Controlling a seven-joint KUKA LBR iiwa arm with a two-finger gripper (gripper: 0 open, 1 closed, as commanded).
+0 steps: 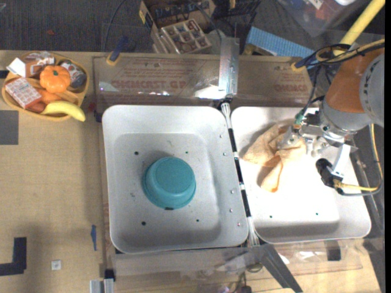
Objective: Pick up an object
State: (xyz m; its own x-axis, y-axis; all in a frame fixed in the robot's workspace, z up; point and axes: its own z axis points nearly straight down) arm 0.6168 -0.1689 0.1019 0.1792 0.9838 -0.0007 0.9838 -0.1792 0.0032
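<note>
Teal bowl (170, 182) sits alone (left bin (122, 127)); tan cloth (269, 157) crumpled right.

Teal bowl (170, 182) in left bin (116, 133), claw (292, 138) on tan cloth (269, 154)

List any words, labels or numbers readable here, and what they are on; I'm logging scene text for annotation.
Reddish lettering on the clear panel behind the left bin: too blurred to read.
Print on the small packets in the fruit bowl: too small to read.
Nothing else legible.
</note>
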